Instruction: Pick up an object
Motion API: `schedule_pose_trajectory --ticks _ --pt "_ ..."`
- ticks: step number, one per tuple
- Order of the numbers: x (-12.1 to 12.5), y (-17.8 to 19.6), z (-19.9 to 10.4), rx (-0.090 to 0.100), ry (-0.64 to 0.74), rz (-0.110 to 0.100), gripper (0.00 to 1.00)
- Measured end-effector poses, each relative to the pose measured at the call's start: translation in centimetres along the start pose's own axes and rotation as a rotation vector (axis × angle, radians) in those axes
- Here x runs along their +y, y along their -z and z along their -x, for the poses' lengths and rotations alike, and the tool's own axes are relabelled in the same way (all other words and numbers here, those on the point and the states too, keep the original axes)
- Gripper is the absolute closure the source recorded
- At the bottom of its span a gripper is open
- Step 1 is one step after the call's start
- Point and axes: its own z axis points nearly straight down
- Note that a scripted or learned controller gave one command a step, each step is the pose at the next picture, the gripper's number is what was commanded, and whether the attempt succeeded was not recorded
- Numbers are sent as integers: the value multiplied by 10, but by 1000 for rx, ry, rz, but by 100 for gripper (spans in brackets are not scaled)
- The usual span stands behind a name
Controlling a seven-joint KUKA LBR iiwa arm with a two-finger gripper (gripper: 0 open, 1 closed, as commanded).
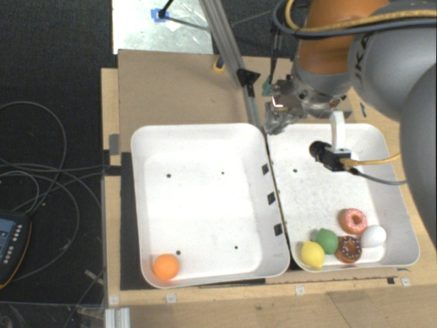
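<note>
The end effector [278, 121] hangs over the far end of the divide between the bins; whether it is released or clenched cannot be told, and nothing is seen in its grasp. The brown counter [171, 87] carries both bins. The left bin [205, 197] holds one orange ball [165, 266] in its near left corner. Clustered in the near right corner of the right bin [314, 190] are a pink-iced doughnut [353, 219], a chocolate doughnut [349, 249], a green fruit [327, 240], a yellow lemon [313, 253] and a white egg [373, 236].

Arm [399, 74]: smooth grey casing, glossy rounded orange band [334, 12], silvery wrist plate [315, 96] at band's 6 o'clock.
</note>
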Motion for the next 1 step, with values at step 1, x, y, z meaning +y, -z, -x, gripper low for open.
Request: schedule_pose_trajectory --ticks 1 --pt "-5 0 -54 1 1 1 100"
